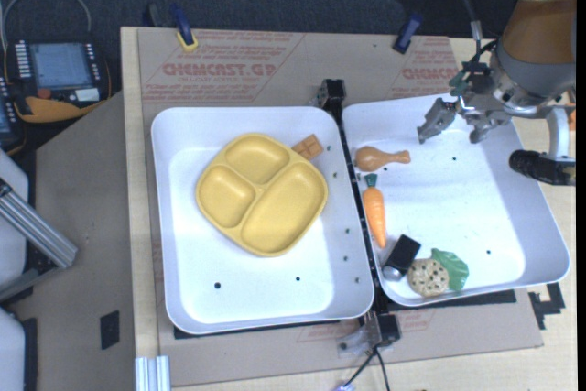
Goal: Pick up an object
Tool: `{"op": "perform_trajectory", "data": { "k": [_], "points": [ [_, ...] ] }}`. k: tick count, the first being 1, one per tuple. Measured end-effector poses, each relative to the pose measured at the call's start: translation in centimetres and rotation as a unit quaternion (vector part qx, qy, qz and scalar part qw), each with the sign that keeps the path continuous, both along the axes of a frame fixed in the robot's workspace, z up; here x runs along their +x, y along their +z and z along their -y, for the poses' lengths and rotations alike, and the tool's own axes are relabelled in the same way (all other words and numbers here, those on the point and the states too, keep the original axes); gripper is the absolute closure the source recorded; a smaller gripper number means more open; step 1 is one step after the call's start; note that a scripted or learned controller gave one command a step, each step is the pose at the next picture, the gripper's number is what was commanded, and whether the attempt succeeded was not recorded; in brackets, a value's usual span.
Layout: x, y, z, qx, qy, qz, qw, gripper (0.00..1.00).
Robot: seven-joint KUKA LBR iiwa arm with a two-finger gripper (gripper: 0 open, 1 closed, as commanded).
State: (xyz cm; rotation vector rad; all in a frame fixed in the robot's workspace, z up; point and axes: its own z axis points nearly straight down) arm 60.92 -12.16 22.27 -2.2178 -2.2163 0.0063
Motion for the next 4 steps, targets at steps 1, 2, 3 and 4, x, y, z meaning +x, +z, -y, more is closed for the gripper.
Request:
{"op": "perform_trajectory", "data": {
  "k": [1, 2, 3, 4],
  "points": [
    [0.8, -5.6, -0.4, 0.0002, 0.001, 0.000, 1.0000, 0.00],
    [0.5, -11.5, 0.3, 0.0000, 0.000, 0.000, 1.0000, 0.00],
    [0.7, -10.1, 0.3, -0.0012, 0.000, 0.004, 1.0000, 1.00],
    [0.6, -5.8, 0.4, -0.0017, 0.000, 0.007, 1.0000, 1.00]
  ]
}}
